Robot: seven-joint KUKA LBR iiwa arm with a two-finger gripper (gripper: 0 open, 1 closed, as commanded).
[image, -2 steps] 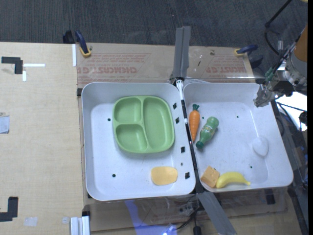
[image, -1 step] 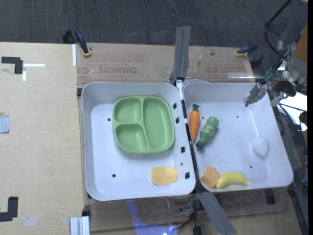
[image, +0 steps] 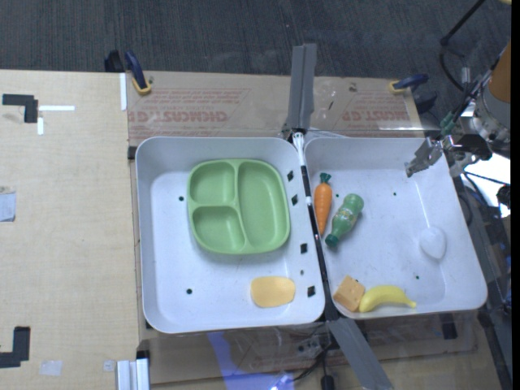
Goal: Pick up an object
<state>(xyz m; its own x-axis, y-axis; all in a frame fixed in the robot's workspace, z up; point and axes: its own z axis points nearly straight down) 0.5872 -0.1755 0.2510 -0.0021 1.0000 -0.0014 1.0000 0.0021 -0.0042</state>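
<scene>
Two shallow white bins sat side by side on a bench, seen from above at a slant. The left bin [image: 154, 242] held a green divided plate [image: 239, 206] near its middle and a flat yellow-orange piece [image: 272, 292] close to its near edge. The right bin [image: 390, 218] held the likely targets: a toy carrot [image: 322, 204] and a green bottle [image: 344, 217] lying next to each other against the bin's left wall, a tan cube [image: 349, 293] touching a yellow banana [image: 385, 299] along the near edge, and a small white object [image: 433, 243], hard to make out against the white floor, near the right wall.

The gripper [image: 424, 159] hung at the far right corner of the right bin, above the rim, well apart from every object. Whether the claw was spread or pressed together could not be told at this size, and nothing was visible in it.

Judging by this, the task had barely begun. No object was lifted; all lay on the bin floors. Everything remained to do: choosing a target, travelling over it, descending, closing and lifting. The white object was the nearest candidate, though its low, pale shape looked awkward to grasp.
</scene>
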